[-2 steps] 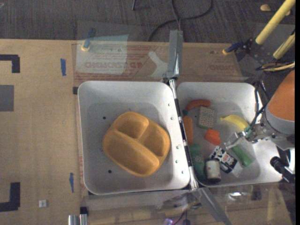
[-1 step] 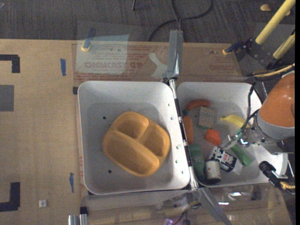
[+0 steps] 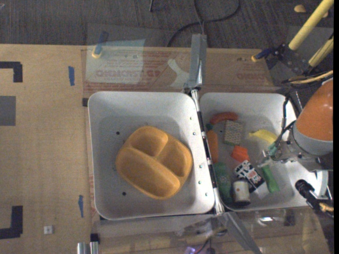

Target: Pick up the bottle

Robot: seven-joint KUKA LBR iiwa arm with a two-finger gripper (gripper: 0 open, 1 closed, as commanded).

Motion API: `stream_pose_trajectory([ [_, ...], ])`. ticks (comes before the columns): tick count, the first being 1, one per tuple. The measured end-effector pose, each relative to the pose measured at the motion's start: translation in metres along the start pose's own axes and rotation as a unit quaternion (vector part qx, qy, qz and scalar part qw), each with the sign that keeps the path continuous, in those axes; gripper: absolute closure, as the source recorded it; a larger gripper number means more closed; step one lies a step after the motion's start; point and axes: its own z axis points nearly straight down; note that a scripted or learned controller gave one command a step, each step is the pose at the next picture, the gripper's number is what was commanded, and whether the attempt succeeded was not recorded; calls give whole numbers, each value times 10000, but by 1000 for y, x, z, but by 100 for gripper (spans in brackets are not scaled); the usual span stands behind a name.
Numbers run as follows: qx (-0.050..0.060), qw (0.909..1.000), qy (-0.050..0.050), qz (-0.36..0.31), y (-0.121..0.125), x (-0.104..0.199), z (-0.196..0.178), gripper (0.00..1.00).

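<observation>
Arm wrist (image 3: 317,121) overhangs the right bin's (image 3: 275,100) right edge; gripper (image 3: 275,152) sits inside it, and you can't tell its state.
Green bottle (image 3: 269,179) lies just beside the gripper, near the front wall, crowded by toys; your open room is the left bin (image 3: 106,115) around the yellow tray (image 3: 154,162).

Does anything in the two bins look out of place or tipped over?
Nothing looks spilled or damaged. The orange sectioned plate lies askew in the left bin, and the small items in the right bin lie jumbled together.
</observation>
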Motion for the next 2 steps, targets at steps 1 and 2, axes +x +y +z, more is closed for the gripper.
stream_pose_trajectory([
  [1, 60, 9973, 2, 738, 2, 35, -127, 100],
  [2, 56, 9973, 0, 730, -23, 41, -177, 100],
])
